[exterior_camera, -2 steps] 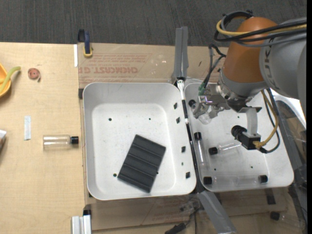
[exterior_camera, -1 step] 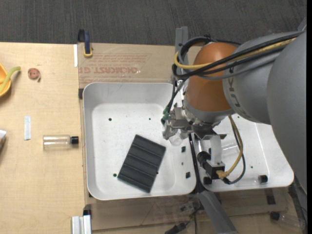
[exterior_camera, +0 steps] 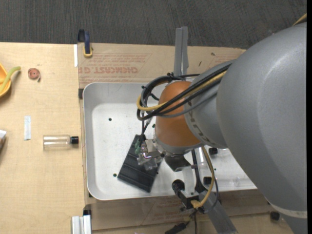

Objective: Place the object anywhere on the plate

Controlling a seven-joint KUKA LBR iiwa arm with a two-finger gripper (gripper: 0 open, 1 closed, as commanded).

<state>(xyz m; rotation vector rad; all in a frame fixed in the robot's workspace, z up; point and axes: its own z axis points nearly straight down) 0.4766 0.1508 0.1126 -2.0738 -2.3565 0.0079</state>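
1. Camera view: we find a flat black object (exterior_camera: 137, 169) in the white bin (exterior_camera: 97, 130), near its front edge, its long axis running from near-left to far-right.
2. The gripper (exterior_camera: 148, 156) sits over the object's far-right end; the arm (exterior_camera: 263, 121) hides the bin's right part.
3. We cannot tell the gripper's state.

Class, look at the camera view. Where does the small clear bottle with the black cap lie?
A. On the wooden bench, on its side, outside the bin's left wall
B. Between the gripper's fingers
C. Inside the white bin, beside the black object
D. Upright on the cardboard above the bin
A: the clear bottle lies on its side on the wooden bench, outside the left wall of the white bin.
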